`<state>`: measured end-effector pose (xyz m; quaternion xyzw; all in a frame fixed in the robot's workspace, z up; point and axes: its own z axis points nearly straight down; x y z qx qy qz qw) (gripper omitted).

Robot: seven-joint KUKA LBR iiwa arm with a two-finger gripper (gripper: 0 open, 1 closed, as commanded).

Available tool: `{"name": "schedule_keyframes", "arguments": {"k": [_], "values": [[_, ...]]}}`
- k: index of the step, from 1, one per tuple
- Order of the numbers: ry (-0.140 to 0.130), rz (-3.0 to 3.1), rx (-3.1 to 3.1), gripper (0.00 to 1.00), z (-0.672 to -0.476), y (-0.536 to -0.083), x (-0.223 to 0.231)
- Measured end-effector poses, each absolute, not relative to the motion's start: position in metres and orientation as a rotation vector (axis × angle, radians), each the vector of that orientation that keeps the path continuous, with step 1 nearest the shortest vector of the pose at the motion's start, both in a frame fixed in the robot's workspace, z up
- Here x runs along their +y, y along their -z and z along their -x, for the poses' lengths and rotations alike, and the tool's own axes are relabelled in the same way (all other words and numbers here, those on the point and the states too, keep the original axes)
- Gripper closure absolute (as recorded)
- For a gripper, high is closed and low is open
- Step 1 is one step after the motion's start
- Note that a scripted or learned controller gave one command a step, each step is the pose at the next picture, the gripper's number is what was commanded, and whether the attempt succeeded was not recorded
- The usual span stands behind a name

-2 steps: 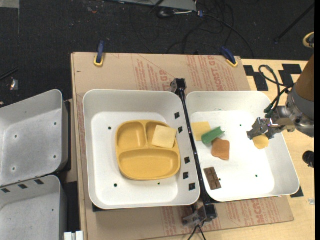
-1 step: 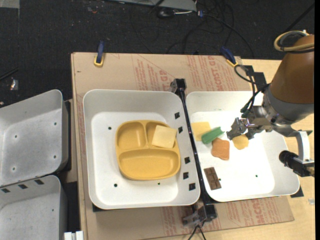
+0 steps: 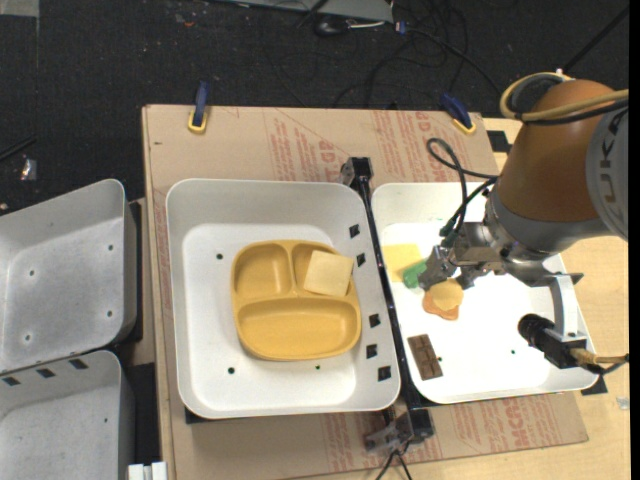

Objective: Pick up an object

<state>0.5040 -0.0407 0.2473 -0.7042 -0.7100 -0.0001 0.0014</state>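
The gripper (image 3: 443, 265) hangs low over the left part of the right bin (image 3: 480, 383). Just below it lies an orange round object (image 3: 443, 301), and a small green object (image 3: 412, 277) touches its left side. A pale yellow object (image 3: 400, 258) rests against the bin's left wall, beside the green one. A brown rectangular piece (image 3: 423, 356) lies nearer the front of this bin. Nothing can be seen held by the gripper.
The left bin (image 3: 200, 368) holds a yellow divided tray (image 3: 290, 328) with a pale yellow block (image 3: 327, 273) in its upper right compartment. A black divider (image 3: 378, 298) runs between the bins. The arm's body (image 3: 555, 183) and a white bracket (image 3: 565, 313) overhang the right bin's right side.
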Motion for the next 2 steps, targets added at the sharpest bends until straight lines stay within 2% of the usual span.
{"name": "schedule_keyframes", "arguments": {"k": [2], "values": [[-0.002,2.211,-2.228,1.0,-0.506,-0.223,0.065]]}}
